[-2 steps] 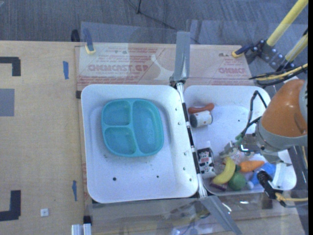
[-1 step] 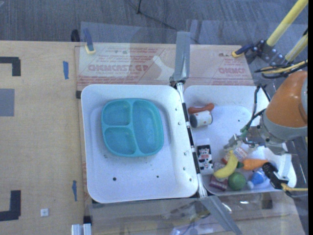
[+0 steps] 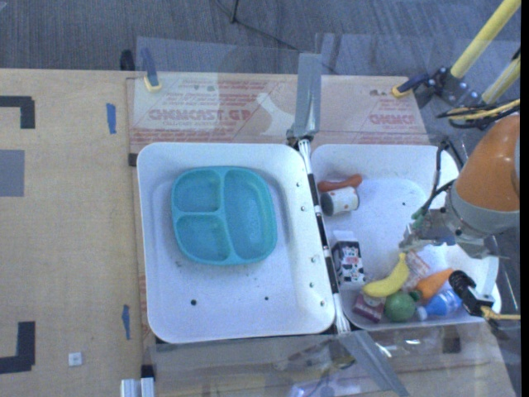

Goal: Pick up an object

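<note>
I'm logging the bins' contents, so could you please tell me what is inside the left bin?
The left bin holds one teal divided plate, lying flat with three compartments. Whatever might lie beneath the plate is covered.

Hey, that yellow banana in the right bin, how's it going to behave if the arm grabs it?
The banana looks like a smooth plastic toy, so probably light, stiff and a bit slippery. Its curve may let it twist in a pinch. It lies against the green ball and the carrot, so lifting it could nudge them.
</note>
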Available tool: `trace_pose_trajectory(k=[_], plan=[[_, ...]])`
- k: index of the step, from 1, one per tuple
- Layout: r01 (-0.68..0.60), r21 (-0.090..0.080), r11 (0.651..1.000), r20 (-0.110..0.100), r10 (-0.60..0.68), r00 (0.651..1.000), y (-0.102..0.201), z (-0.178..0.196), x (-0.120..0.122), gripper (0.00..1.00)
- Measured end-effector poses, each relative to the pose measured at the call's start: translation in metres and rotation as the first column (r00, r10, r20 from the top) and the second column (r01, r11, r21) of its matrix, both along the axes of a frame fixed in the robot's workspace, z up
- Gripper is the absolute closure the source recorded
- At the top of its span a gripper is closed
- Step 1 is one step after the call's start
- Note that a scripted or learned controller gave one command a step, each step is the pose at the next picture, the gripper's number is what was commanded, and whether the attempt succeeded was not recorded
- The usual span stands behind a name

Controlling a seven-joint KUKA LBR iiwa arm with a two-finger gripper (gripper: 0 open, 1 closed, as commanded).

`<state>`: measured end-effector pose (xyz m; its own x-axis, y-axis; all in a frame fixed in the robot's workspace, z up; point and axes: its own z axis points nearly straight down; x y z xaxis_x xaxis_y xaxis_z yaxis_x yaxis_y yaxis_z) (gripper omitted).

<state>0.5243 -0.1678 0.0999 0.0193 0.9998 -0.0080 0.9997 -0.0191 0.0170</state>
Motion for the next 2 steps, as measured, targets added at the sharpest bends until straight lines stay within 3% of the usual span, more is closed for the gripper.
trace_pose_trajectory(k=[1, 2], plan=[[0.0, 0.0, 1.0, -0.001, 0.0, 1.0, 0.0001, -0.0003, -0.0003, 0.0], [0.003, -0.001, 1.0, 0.001, -0.003, 1.0, -0.0008, 0.0095, 0.0001, 1.0]])
